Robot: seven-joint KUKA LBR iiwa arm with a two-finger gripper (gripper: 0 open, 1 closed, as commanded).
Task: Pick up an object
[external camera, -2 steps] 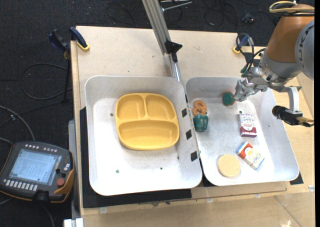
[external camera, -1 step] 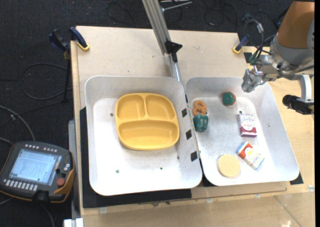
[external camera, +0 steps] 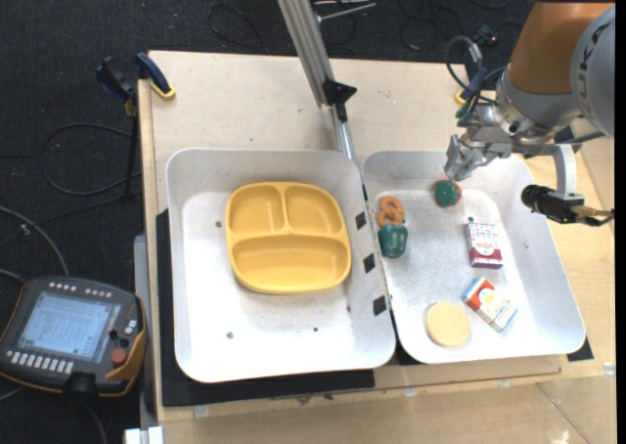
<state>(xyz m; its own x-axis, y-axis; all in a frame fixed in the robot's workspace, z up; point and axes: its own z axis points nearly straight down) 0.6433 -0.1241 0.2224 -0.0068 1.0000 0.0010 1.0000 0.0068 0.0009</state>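
Teal ball (external camera: 448, 194), small, probably light and apt to roll, sits at the right bin's (external camera: 548, 266) far end just below the gripper (external camera: 462, 164), so squeeze across its middle.

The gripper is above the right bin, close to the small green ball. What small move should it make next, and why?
Probably a short descent straight onto the green ball. The gripper hangs just above and slightly right of it in the right bin, and nothing shows between its fingers. The ball lies apart from the green pepper and the red box, so the approach looks free.
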